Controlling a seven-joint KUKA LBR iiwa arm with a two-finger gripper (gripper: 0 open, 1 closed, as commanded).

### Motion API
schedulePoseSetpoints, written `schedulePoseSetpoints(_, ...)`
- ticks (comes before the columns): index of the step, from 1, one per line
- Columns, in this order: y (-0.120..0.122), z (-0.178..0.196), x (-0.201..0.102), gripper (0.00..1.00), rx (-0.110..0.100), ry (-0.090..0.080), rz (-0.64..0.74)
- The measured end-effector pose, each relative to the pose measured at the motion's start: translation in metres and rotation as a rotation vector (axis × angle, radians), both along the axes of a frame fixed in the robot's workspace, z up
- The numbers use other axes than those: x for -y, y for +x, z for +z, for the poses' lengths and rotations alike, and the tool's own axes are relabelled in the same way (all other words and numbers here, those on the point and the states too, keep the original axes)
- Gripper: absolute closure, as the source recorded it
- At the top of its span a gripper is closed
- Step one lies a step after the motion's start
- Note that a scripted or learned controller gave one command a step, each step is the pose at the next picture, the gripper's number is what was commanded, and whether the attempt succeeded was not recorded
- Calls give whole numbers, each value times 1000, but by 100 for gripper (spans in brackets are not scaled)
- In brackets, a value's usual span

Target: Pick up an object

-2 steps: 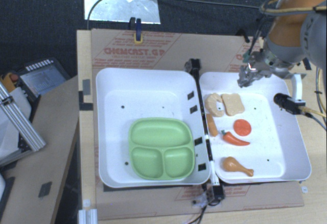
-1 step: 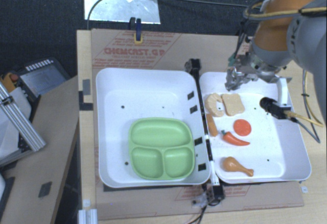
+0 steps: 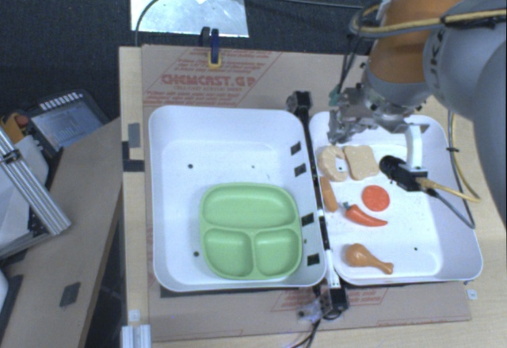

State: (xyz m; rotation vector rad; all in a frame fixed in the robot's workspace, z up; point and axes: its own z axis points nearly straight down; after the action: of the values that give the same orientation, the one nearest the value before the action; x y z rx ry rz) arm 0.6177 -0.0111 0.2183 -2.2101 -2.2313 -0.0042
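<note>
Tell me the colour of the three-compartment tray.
Pale green: the three-compartment tray, seen in the camera view.

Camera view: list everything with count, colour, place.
Left bin: one, white, on bench.
Tray: one, green, in left bin.
Right bin: one, white, alongside.
Bread slice: one, tan, right bin's far part.
Round piece: one, cream, beside bread slice.
Stick: one, orange, right bin's inner wall.
Tomato slice: one, red, right bin's middle.
Pepper: one, red, beside tomato slice.
Drumstick: one, tan, right bin's near end.
Arm: one, grey and orange.
Gripper: one, grey, right bin's far end.
</note>
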Motion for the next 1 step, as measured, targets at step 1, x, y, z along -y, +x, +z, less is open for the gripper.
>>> schedulePoseSetpoints(1, -13, 7, -62, 100, 0, 1, 2)
